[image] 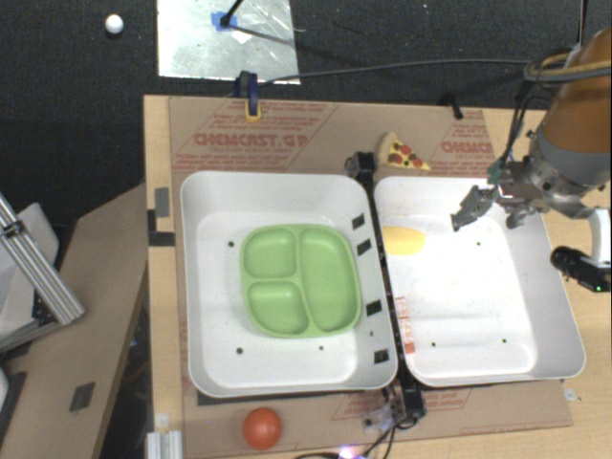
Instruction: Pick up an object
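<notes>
1. The worktop point(316, 127) carries two shallow white bins side by side: the left bin point(215, 361) and the right bin point(535, 352).
2. A green divided tray point(299, 279) with three compartments lies flat in the middle of the left bin.
3. A yellow object point(403, 241), rounded and lying flat, rests in the right bin near its upper left corner, close to the wall between the two bins.
4. The arm point(574, 113) reaches in from the right, its claw point(492, 204) hovering over the upper part of the right bin, to the right of the yellow object and apart from it.
5. The claw appears spread, with dark fingers point(469, 208) splayed to either side, though the view is small and somewhat blurred; nothing sits between them.
6. A toy pizza slice point(404, 152) lies on the worktop just above the bins, near the gap between them.
7. A red-orange ball point(261, 427) sits on the worktop below the left bin.
</notes>
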### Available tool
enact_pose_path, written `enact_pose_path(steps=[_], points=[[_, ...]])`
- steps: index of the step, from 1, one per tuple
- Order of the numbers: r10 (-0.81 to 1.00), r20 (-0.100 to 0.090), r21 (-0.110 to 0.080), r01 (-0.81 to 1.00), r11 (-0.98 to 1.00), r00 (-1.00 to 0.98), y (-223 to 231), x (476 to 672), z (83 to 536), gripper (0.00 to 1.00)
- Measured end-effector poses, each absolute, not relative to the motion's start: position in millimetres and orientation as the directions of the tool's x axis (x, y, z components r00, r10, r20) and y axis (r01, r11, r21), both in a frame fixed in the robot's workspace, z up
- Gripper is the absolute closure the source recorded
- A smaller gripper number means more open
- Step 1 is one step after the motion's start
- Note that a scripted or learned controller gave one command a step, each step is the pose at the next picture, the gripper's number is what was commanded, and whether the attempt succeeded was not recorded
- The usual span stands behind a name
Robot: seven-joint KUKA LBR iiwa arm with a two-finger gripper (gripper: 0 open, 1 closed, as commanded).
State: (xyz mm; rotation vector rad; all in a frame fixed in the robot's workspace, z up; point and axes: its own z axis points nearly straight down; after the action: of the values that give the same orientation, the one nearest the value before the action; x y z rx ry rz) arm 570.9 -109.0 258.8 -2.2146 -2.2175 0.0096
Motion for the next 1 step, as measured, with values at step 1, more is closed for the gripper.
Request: enact_pose_path(steps=[1], points=[[1.0,0.0,0.002,1.0,0.003,-0.003,-108.9,573.0,264.9,0.0]])
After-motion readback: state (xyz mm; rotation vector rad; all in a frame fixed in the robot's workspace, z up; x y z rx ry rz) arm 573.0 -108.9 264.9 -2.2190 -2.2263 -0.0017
